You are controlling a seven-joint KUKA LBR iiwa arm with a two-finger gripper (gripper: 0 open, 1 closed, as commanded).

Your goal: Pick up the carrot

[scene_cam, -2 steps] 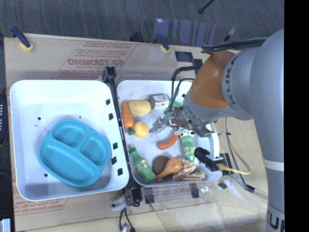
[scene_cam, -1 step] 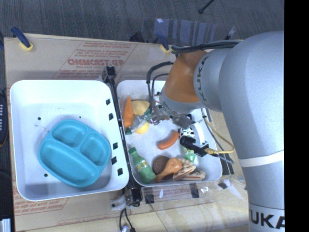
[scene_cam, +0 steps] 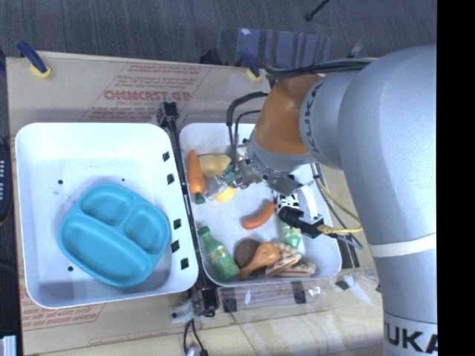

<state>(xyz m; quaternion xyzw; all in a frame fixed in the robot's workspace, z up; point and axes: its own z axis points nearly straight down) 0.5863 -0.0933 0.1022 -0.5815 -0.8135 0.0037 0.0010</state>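
The carrot [scene_cam: 194, 173] is orange and long, and lies along the left wall of the right bin [scene_cam: 330, 262], its tip towards the back. My gripper [scene_cam: 232, 176] hangs low over the bin's back half, a short way right of the carrot. It sits close to a pale bread-like piece [scene_cam: 213, 162] and a yellow item [scene_cam: 225, 194]. The wrist and the orange band [scene_cam: 280, 121] hide what lies under them. Nothing shows as held.
An orange-red sausage [scene_cam: 258, 215] lies mid-bin. Along the front wall are a green bottle [scene_cam: 217, 254], a brown round item [scene_cam: 247, 251], a drumstick [scene_cam: 266, 255] and a small green item [scene_cam: 292, 237]. The left bin [scene_cam: 44, 154] holds a blue divided plate [scene_cam: 113, 232].
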